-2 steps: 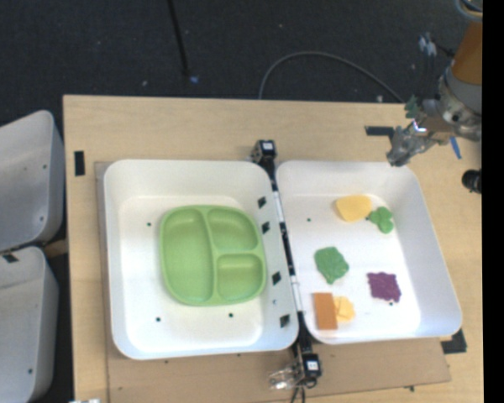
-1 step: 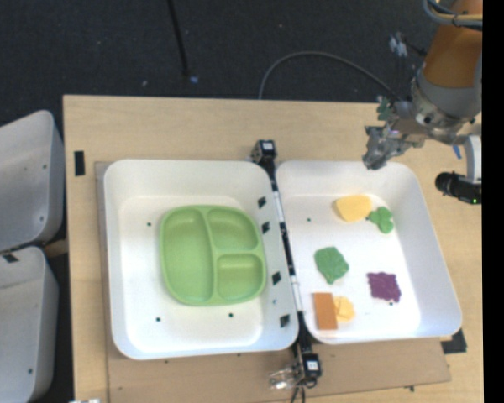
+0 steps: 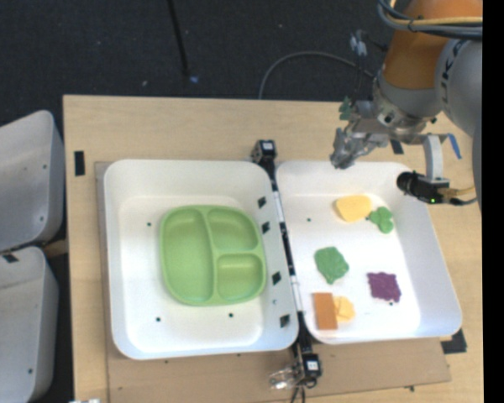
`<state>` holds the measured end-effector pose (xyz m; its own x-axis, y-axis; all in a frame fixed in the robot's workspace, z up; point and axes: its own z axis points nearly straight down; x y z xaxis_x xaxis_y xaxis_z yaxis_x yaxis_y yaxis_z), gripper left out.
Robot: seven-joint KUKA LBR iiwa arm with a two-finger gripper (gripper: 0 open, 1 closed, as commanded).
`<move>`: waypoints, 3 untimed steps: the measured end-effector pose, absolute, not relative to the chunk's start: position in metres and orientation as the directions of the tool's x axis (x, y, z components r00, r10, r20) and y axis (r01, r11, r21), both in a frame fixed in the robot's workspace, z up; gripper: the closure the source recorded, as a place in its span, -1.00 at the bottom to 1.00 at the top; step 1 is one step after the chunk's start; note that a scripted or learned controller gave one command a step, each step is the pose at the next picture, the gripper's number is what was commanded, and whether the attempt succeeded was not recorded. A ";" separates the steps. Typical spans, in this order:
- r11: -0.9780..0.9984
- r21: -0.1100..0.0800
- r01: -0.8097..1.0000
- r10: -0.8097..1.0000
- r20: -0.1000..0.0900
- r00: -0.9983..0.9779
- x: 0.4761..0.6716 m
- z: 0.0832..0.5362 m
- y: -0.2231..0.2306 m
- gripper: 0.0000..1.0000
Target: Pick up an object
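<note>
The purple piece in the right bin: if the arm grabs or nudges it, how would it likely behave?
The purple piece looks small and low-lying, so it is probably light and would slide on the smooth white bin floor when nudged. Its lumpy, uneven outline suggests it is unlikely to roll. It lies apart from the orange block, so a push should not disturb neighbours at first.

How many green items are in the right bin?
2: a small green piece beside the yellow piece near the far side, and a larger green piece mid-bin.

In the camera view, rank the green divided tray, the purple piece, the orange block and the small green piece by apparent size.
1. green divided tray
2. purple piece and orange block: look alike, not ranked
3. small green piece
</note>
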<state>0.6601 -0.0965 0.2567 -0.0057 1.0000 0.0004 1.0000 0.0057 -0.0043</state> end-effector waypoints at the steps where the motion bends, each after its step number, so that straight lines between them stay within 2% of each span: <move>1: 0.006 -0.005 1.000 1.000 0.001 -0.006 0.662 0.240 -0.048 1.00; 2: 0.006 -0.005 1.000 1.000 0.000 -0.006 0.664 0.228 0.005 1.00; 3: 0.007 -0.003 1.000 1.000 0.001 -0.007 0.662 0.241 0.058 1.00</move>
